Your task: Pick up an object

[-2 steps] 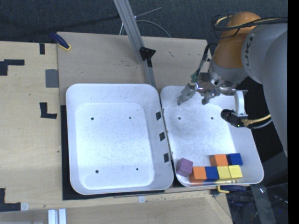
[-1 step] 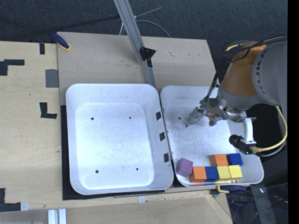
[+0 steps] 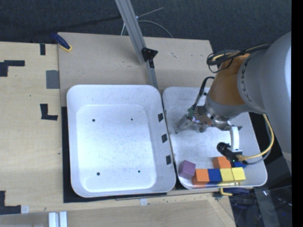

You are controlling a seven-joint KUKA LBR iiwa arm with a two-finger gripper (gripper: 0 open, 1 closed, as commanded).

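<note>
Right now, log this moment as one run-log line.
task: pick up object | gripper: over right bin, holding nothing | blocks: purple block, orange block, blue block, yellow blocks at near edge, untouched

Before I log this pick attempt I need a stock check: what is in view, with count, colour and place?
Bins: 2, white, side by side on the bench; left bin, right bin.
Purple block: 1, right bin, near front left corner.
Orange blocks: 2, right bin front; one in the row, one behind it.
Blue block: 1, in the front row.
Yellow blocks: 2, and, right end of the row.
Bench: 1, light wood.
Gripper: 1, over the right bin's middle; nothing visible between its fingers.
</note>
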